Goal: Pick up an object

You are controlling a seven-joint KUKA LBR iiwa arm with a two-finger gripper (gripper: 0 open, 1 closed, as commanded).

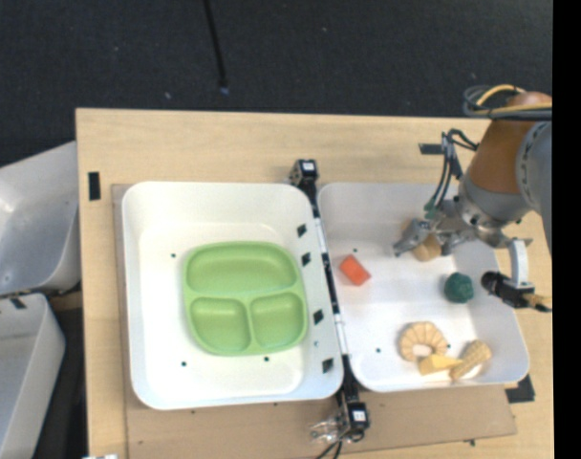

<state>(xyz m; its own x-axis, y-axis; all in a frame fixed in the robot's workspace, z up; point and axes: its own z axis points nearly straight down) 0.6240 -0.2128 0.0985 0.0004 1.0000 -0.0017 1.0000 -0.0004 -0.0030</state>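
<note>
Near edge of the right bin [367, 371]: ridged tan shell-like piece [422, 339] touching a pale corn-like piece [468, 359]; beyond them a round dark-green ball [458, 288] and an orange block [355, 271]. Left bin [142, 285] held a glossy green three-compartment tray [244, 296]. Farther back, gripper [426, 242] closed around a small tan object [426, 249].

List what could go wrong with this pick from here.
1. The gripper sits at a small tan object near the right bin's upper part; the piece looks small, so it may slip free on lifting.
2. The green ball lies close below the wrist and could be knocked and roll.
3. Cables by the arm's wrist might snag as it moves.
</note>
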